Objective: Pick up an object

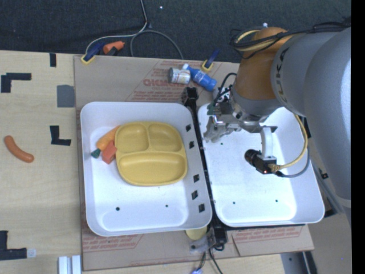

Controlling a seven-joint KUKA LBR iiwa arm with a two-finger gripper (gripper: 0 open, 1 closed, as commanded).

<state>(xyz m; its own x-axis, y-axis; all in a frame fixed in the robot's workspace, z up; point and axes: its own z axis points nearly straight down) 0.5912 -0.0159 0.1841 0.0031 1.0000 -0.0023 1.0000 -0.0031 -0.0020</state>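
Here, nearest the camera, the right bin [268,213] shows bare white floor at its front; the left bin [97,210] beside it likewise along its lower rim; further in, the left bin carries a yellow divided plate [151,153] lying flat, with an orange carrot-like toy [106,144] tucked against the plate's left edge, touching it; these are the likeliest things to pick up. The gripper [215,129] sits low at the back-left corner of the right bin, just beside the divider between bins; nothing visible between its fingers; whether it is spread or clenched, cannot tell. Judgement: to do this step well, the arm should cross the divider, centre over the small orange toy rather than the broad plate, and descend straight. Farther back, a blue-and-white bottle [191,76] lies on the cardboard [114,79]; a sausage toy [19,149] lies well apart at left.
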